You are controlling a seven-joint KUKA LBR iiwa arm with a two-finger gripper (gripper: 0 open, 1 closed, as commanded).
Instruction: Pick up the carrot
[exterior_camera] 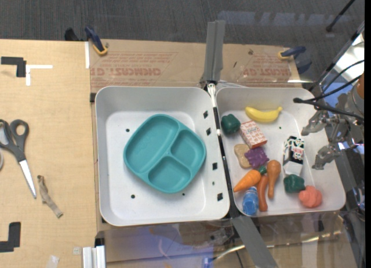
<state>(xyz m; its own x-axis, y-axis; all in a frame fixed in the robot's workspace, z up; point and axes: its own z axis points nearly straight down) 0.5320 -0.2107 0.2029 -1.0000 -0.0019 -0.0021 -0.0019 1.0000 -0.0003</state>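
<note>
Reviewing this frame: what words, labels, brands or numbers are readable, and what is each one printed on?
Red print on the cardboard sheet behind the left bin: upside down, it seems to read "CHEMCAS, GE..."; uncertain.
Red print on the cardboard behind the right bin: upside down, too faint to read.
Small pink box: markings too small to read.
Black-and-white carton: pattern, no legible text.

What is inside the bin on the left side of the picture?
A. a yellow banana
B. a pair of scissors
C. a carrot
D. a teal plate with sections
D. The teal divided plate lies in the left bin, while the banana and carrot sit in the right bin, and the scissors lie outside on the bench.
</note>
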